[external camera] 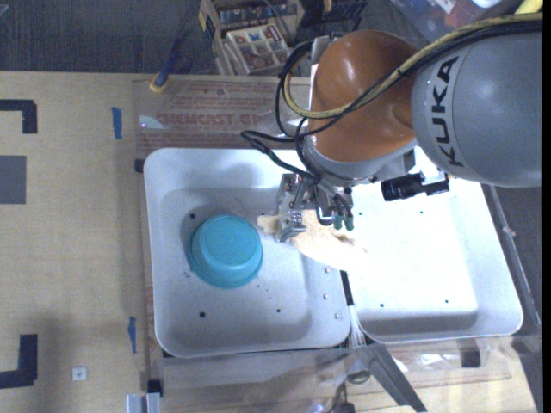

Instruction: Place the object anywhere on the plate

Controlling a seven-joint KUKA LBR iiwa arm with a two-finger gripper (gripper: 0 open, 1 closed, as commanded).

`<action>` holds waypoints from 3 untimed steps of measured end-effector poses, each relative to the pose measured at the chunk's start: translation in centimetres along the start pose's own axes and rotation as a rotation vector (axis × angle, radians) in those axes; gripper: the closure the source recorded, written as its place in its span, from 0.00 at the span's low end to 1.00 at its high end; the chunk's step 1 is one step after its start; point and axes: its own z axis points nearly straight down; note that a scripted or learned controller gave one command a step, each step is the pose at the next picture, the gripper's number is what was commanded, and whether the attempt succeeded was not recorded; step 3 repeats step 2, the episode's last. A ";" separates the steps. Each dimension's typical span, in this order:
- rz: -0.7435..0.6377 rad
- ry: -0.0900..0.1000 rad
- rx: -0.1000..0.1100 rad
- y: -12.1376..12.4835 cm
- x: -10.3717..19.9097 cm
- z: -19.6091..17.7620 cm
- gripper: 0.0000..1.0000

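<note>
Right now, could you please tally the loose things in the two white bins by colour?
Blue: 1, an upturned bowl in the left bin.
Tan: 1, a flat pale piece under the gripper, lying over the rim toward the right bin.
Total: 2

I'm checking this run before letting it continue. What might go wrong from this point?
The claw sits over a pale tan, flat object lying near the raised divide between the two shallow white bins; a poor grip there may let it slip or catch on the rim. The round blue upturned bowl-like dish stands apart to the left, so carrying it across risks a drop.
</note>
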 end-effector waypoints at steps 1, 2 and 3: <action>-0.004 0.000 0.000 4.2 3.0 0.3 1.00; -0.004 0.000 0.000 4.1 3.0 0.3 0.00; -0.004 0.000 0.000 4.1 3.0 0.3 0.00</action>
